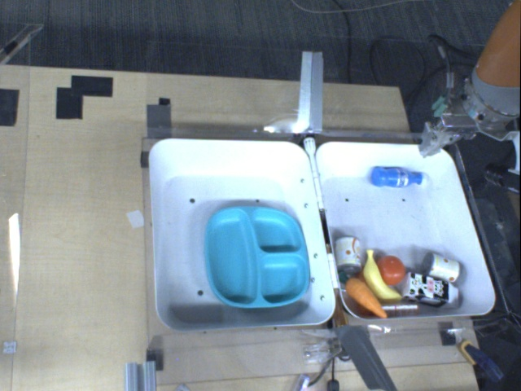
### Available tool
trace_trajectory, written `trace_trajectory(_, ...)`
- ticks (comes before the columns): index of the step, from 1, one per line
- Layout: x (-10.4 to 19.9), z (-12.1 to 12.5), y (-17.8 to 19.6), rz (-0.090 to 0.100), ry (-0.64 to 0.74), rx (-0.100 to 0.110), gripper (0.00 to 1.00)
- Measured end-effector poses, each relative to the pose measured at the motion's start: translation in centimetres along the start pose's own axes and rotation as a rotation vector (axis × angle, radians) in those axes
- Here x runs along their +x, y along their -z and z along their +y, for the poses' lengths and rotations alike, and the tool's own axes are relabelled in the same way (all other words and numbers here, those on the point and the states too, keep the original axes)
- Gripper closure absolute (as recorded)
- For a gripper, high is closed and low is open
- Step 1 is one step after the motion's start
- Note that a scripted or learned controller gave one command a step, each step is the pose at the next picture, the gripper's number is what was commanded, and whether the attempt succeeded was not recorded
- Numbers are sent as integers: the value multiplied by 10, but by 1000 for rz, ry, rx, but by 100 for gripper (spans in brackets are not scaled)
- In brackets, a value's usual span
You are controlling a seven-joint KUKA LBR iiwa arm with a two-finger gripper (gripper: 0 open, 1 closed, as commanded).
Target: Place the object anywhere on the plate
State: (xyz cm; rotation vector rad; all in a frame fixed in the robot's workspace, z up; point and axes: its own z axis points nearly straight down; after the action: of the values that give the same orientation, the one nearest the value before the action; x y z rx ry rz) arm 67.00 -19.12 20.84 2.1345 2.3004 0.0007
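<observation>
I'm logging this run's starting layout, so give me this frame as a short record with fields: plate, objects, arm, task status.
plate: blue divided plastic plate, lying in the left white bin, nothing on it
objects: blue bottle lying alone near the back of the right white bin; orange carrot, yellow banana, red tomato and small cans clustered at its front edge
arm: tool above the right bin's back right corner, holding nothing visible
task status: no object on the plate yet

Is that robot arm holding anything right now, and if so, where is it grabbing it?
Nothing seems held. The end effector hovers over the right bin's far corner, apart from the blue bottle.
</observation>
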Motion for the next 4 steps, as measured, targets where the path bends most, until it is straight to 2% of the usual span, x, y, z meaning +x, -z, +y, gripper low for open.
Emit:
trace_trajectory(1,17,2,106,0,347,-3,100)
trace_trajectory(2,69,5,12,2,457,0,100)
trace_trajectory(3,133,-70,-13,4,537,1,100)
trace_trajectory(4,193,-85,35,3,605,-1,100)
